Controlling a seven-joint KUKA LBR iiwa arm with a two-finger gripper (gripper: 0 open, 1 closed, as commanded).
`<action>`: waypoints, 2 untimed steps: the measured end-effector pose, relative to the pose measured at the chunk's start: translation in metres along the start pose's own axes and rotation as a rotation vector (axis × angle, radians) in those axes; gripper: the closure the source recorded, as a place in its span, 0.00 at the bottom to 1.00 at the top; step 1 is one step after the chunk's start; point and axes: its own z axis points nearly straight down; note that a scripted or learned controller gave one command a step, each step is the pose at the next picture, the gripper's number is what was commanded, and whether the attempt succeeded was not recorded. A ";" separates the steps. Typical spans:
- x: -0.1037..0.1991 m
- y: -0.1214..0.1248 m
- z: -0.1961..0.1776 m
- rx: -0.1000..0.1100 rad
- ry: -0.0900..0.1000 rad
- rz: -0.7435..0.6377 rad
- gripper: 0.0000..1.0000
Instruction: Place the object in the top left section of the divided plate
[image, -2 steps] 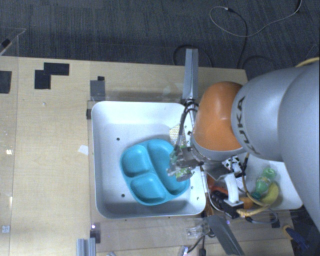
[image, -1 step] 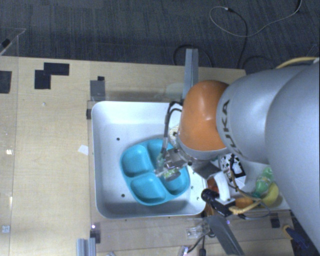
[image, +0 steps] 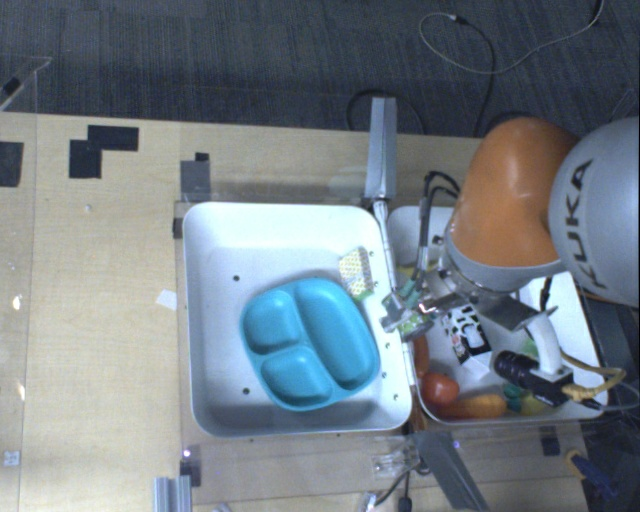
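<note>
A blue divided plate (image: 308, 342) with three sections lies tilted in the left white bin (image: 220, 300). A small yellow-green patterned object (image: 355, 269) rests on the bin floor, touching the plate's upper right rim. My gripper (image: 402, 308) hangs over the wall between the two bins, just right of the plate and slightly below the yellow-green object. Nothing can be made out in it. The arm's orange band and grey body cover much of the right bin.
The right bin (image: 400, 225) holds a red round fruit (image: 439, 387), an orange piece (image: 481, 405), a reddish stick (image: 422, 352), a green bit (image: 514, 400), and a black-and-white printed item (image: 465, 332). A metal bracket (image: 380, 150) stands behind the bins.
</note>
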 end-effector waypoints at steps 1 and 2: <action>0.073 0.028 0.049 0.002 0.002 -0.288 1.00; 0.054 0.021 0.030 0.001 0.001 -0.309 1.00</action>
